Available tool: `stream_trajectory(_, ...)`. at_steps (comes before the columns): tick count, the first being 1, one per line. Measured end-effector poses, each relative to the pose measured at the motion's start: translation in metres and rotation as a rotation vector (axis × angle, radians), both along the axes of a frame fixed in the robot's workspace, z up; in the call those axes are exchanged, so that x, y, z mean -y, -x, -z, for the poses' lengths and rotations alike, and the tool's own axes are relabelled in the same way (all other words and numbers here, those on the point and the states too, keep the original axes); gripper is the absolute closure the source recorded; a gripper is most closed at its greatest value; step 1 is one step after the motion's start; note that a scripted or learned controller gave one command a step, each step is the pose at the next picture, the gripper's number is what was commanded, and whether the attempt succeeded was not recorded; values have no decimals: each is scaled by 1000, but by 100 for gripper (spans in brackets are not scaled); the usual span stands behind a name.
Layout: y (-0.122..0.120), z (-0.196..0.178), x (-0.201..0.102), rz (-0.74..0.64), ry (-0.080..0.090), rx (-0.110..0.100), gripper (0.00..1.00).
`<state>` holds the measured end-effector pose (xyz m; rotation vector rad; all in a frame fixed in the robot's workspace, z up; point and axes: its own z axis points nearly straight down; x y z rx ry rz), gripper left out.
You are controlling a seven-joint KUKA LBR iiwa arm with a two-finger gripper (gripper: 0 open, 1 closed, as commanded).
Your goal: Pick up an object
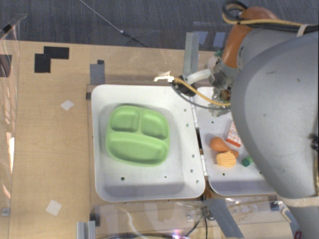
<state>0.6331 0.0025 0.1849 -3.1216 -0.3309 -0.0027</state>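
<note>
While the arm (279, 108) overhangs, objects (224, 153) crowd the right bin's (219, 185) edge.

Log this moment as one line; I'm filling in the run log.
arm: over right shallow white bin | left shallow white bin: green divided plastic tray | right bin: round orange piece, ridged yellow-orange piece, small green piece | hold: unconfirmed

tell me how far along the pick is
Nothing looks picked yet. The orange pieces, a small green item and a red-and-white packet lie in the right bin. The arm is over that bin. The green tray sits in the left bin. Grasping and lifting remain.
</note>
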Motion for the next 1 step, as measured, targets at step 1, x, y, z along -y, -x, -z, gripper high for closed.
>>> stream_trajectory(1,5,0,83,5,3,-1,100)
